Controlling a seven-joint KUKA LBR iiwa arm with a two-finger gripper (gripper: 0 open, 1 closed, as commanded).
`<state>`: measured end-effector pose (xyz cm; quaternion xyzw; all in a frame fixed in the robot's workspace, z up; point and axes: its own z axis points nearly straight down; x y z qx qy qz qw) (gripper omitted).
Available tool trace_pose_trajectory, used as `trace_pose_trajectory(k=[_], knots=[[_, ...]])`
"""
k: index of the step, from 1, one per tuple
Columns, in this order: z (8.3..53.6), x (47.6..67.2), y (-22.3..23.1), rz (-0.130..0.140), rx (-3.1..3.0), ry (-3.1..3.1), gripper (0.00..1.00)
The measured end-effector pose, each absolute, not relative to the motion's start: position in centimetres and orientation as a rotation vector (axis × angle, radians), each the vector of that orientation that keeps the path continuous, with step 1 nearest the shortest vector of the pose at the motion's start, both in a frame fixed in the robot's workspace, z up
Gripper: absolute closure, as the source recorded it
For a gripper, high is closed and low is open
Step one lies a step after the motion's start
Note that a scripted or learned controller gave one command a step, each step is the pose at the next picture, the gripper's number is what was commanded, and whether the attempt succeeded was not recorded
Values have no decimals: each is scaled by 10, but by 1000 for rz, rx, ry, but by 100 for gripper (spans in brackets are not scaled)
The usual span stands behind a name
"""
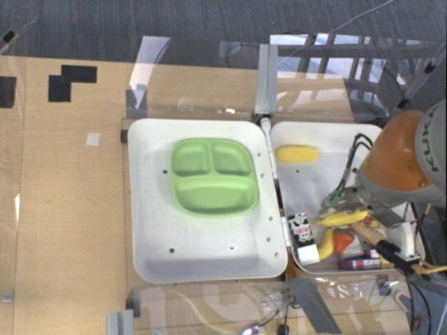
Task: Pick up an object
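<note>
I'm hovering my gripper (336, 202) over the banana (342, 218) in the right bin (307, 180), nothing lifted yet, jaw state unclear.

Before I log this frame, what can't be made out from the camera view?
- The tool: the arm's orange band and wrist cover it, so its state is unreadable.
- Pile in the right bin: the items around the banana overlap, and the arm covers part of them.
- Small black-and-white item: too small to identify.
- Arm: cut off by the right edge.
</note>
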<state>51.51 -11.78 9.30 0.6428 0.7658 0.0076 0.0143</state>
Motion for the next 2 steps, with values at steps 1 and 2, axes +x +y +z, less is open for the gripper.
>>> trace_pose_trajectory(k=[1,2], knots=[[92,539,-103,16,1986,2409,0],[93,496,-103,20,1723,2594,0]])
